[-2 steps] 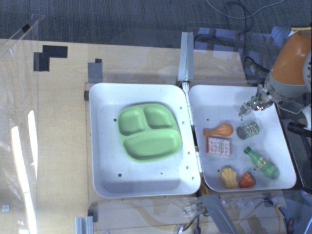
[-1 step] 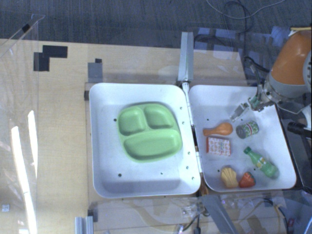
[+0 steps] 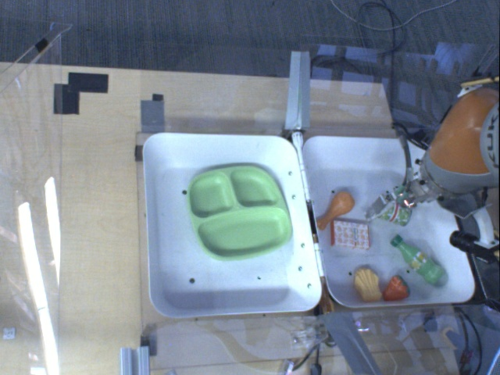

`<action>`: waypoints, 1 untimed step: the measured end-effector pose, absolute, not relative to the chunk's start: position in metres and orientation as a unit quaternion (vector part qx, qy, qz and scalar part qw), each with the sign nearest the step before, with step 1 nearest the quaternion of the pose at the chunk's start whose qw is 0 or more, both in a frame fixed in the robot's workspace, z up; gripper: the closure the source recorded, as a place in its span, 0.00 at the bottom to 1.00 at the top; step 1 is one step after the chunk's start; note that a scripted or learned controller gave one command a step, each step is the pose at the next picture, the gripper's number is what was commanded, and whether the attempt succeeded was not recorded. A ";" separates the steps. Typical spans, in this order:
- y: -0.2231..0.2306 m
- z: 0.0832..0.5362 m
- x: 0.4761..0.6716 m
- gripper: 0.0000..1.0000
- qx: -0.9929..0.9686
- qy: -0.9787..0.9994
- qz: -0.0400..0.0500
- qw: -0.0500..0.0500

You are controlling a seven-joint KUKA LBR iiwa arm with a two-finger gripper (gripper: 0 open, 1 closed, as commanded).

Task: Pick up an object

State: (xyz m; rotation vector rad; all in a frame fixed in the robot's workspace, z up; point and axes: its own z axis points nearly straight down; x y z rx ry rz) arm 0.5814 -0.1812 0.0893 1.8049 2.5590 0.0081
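Reaching arm: enters from the right, grey with an orange band (image 3: 462,137) above the wrist, bent over the right bin (image 3: 344,162).
Jaws (image 3: 394,204): low over the upper right part of the right bin, above bare white floor; open or closed, cannot tell (too small and cluttered with glints); nothing seen between them.
Right bin contents: orange drumstick-shaped toy (image 3: 337,207) near the left wall, tilted; flat red-and-white patterned card (image 3: 351,233) just below it, lying flat; green bottle (image 3: 418,260) on its side toward the lower right, neck pointing up-left; yellow ridged toy (image 3: 366,283) and red toy (image 3: 396,287) side by side near the front wall, touching or nearly so.
Nearest object to the jaws: the patterned card and the green bottle, both near but apart from them.
Left bin (image 3: 164,209): holds a green divided tray (image 3: 239,211), three compartments, resting flat near the middle.
Tabletop (image 3: 86,233): pale wood, carrying both bins side by side; black tape marks (image 3: 78,91) at upper left.
Background: dark carpet with a looping cable (image 3: 383,10) at the top.
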 end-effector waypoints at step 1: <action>-0.181 0.105 0.586 1.00 0.575 0.818 0.006 0.012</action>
